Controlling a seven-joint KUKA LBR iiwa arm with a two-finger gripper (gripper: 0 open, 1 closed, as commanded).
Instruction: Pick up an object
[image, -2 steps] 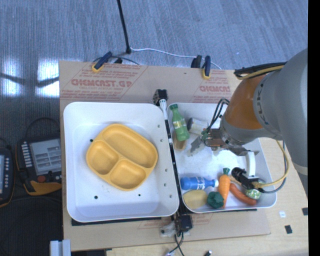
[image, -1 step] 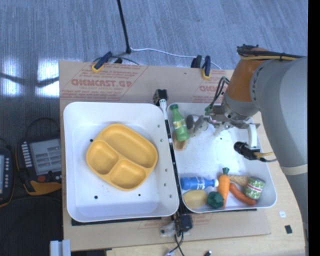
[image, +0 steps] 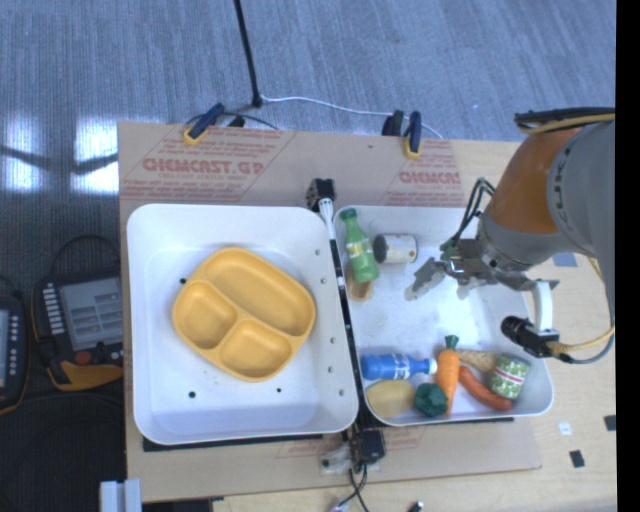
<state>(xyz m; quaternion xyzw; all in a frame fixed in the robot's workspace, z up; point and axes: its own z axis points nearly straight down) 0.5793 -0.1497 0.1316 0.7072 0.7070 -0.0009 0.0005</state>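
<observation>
Carrot (image: 449, 370) lies below the open hand (image: 441, 278); well apart.

My bench top (image: 160, 165) is a brown board with red lettering, held by yellow clamps (image: 204, 122) along its far edge. Around it lies grey-blue carpet (image: 400, 50), with a patch of bright light reflected at the left. A black cable (image: 246, 50) runs across the floor. A grey box with buttons (image: 80, 310) sits left of the bench.

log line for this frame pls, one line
arm: over right bin | gripper: open, holding nothing | nearest: green bottle, small can | yellow tray: left bin
</observation>
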